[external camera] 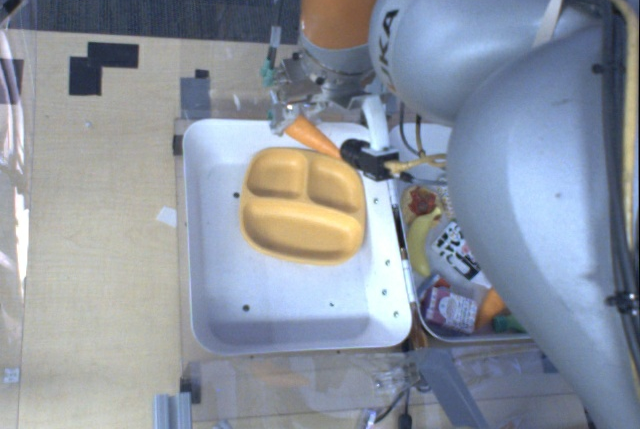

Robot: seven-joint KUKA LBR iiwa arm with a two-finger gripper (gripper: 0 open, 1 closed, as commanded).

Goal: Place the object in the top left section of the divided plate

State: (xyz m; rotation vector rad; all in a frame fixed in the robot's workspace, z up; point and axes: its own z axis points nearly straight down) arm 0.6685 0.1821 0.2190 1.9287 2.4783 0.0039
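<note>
Carrot [312,137] hung pinched in the closed gripper [287,120], its long axis running from ten toward four o'clock, just at twelve o'clock of the divided plate [302,205].

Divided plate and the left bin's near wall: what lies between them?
Bare white bin floor lies between the yellow divided plate and the near wall in the camera view.
</note>
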